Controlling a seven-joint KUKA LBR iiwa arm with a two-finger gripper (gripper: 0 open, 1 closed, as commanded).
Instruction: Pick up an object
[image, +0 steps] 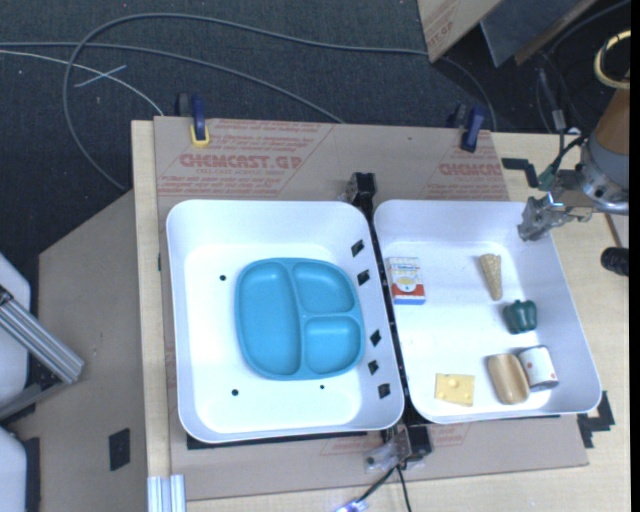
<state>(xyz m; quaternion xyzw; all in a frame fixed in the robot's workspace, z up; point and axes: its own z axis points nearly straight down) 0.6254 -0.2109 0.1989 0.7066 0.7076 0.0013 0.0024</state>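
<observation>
In the right bin (440, 235) lie a cone (490, 274), small carton (405, 280), green pepper (519, 316), bread roll (507, 379), can (539, 367) and cheese slice (454, 389). The end effector (541, 213) hovers at that bin's far right corner; its state I cannot tell.

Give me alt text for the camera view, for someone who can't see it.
The gripper hangs over the right bin's far corner, above a cone, green piece, can, bread roll, cheese and carton. The left bin holds a blue divided plate.
</observation>
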